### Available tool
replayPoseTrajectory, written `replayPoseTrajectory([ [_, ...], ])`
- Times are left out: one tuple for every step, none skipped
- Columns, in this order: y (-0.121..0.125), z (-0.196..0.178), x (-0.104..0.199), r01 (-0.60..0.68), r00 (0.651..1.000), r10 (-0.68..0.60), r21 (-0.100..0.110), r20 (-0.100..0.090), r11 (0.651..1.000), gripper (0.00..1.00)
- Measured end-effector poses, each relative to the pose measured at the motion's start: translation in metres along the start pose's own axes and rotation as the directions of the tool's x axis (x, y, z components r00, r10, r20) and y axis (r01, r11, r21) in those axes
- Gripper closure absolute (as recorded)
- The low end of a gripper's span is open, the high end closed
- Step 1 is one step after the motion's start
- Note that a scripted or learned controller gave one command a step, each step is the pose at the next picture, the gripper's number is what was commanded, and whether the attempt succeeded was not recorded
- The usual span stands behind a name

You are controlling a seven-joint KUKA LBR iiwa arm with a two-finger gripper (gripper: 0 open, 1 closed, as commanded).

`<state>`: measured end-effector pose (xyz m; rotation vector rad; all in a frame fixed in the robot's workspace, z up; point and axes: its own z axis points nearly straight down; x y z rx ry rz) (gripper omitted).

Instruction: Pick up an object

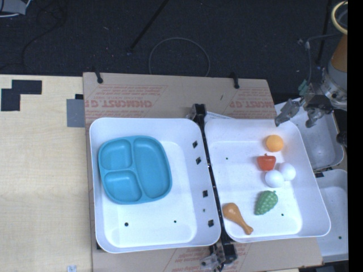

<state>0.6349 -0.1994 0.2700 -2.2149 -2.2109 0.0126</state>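
Observation:
The right bin (311, 220) holds an orange ball (274, 143), a red pepper-like toy (266, 162), two white eggs (274, 178) (288, 171), a green bunch of grapes (265, 202) and a tan drumstick (237, 217). My gripper (298, 117) hangs above the bin's far right corner, up and to the right of the orange ball. Its fingers (282, 115) are spread open, and nothing sits between them.
A blue three-compartment plate (135, 169) lies in the left bin (181, 231). A black hinge strip (207, 174) divides the two bins. Brown cardboard (170, 98) lies under both bins. Cables run over the dark floor behind.

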Motion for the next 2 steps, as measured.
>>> replayPoseTrajectory([
  [0.002,-0.008,0.000,0.002,1.000,-0.002,-0.013,0.003,1.000,0.00],
  [0.005,0.037,0.005,0.004,1.000,-0.004,-0.009,0.002,1.000,0.00],
])
